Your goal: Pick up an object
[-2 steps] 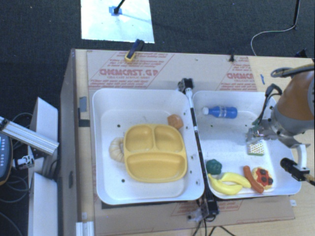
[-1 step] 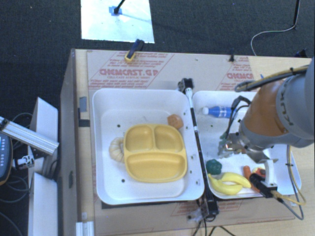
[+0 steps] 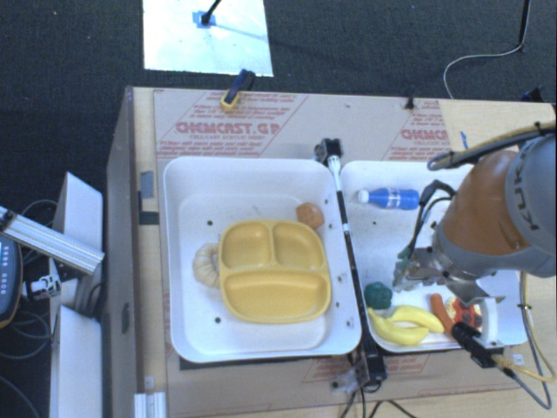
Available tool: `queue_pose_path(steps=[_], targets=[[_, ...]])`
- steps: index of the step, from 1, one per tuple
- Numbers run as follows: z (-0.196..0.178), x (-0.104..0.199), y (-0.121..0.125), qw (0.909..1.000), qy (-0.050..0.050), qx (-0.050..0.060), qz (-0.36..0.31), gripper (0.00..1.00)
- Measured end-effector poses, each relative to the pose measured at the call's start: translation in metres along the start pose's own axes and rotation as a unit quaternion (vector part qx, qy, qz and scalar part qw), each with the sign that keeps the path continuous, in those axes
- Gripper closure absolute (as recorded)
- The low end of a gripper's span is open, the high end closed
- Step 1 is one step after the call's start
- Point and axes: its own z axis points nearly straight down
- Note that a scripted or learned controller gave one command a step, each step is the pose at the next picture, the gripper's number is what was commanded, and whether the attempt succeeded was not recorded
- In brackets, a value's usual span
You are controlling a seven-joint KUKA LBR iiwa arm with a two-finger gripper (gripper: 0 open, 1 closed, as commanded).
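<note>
My gripper (image 3: 407, 273) hangs low over the middle of the right bin (image 3: 383, 233), on the grey arm with its orange band (image 3: 479, 212). Just below and left of it sits a small dark green object (image 3: 378, 295). A yellow banana (image 3: 406, 322) lies along the bin's front edge, with orange and red pieces (image 3: 442, 310) to its right. A blue and white bottle (image 3: 391, 198) lies on its side at the back of this bin. I see nothing held by the gripper.
The left bin (image 3: 187, 233) holds a yellow divided tray (image 3: 274, 268), a beige lump (image 3: 207, 265) at its left side and an orange-brown ball (image 3: 309, 215) at its back right corner. A dark divider rail (image 3: 346, 233) runs between the bins.
</note>
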Motion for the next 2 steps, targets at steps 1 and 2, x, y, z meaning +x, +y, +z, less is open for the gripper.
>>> queue_pose_path(steps=[1,2], targets=[[-0.035,-0.012,0.001,1.0,-0.001,-0.001,0.0,1.0],[-0.07,0.028,0.001,1.0,0.0,-0.001,-0.001,1.0]])
